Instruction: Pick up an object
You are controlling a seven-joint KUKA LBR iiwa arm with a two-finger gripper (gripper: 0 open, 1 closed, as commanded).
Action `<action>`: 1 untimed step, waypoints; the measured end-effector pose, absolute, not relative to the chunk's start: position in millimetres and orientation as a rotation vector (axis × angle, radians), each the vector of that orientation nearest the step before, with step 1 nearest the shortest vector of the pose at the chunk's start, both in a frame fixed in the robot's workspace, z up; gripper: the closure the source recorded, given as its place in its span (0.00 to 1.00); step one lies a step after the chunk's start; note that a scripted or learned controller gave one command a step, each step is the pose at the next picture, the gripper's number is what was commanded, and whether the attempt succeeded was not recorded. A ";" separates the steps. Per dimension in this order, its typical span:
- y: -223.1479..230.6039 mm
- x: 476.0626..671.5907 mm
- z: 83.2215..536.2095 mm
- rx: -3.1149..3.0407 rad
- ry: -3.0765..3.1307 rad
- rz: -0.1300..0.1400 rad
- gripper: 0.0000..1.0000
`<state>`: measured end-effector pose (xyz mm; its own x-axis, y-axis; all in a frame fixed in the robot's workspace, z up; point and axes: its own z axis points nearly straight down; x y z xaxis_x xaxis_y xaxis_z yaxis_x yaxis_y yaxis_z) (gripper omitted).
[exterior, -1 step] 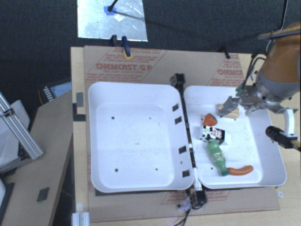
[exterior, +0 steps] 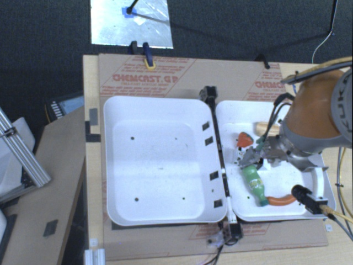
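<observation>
The grey arm with the orange band reaches in from the right over the right-hand shallow white bin (exterior: 231, 120). The gripper (exterior: 250, 158) sits low inside this bin, near its left wall. Whether it is released or clenched cannot be told from this angle; nothing is visibly grasped.

Contents of the right-hand bin:
- Green plastic bottle (exterior: 254, 183), lying flat just below the gripper, possibly touching it.
- Orange carrot-shaped piece (exterior: 282, 200), beside the bottle's lower end.
- Small red-orange object (exterior: 245, 140), just above the gripper.
- Tan rounded object (exterior: 263, 128), near the bin's far side.

The left-hand shallow white bin (exterior: 160, 106) adjoins it.
</observation>
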<state>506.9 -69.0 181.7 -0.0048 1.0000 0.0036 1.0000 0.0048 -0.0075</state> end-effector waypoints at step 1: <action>-96.5 482.9 85.0 -2.219 -2.213 0.010 0.00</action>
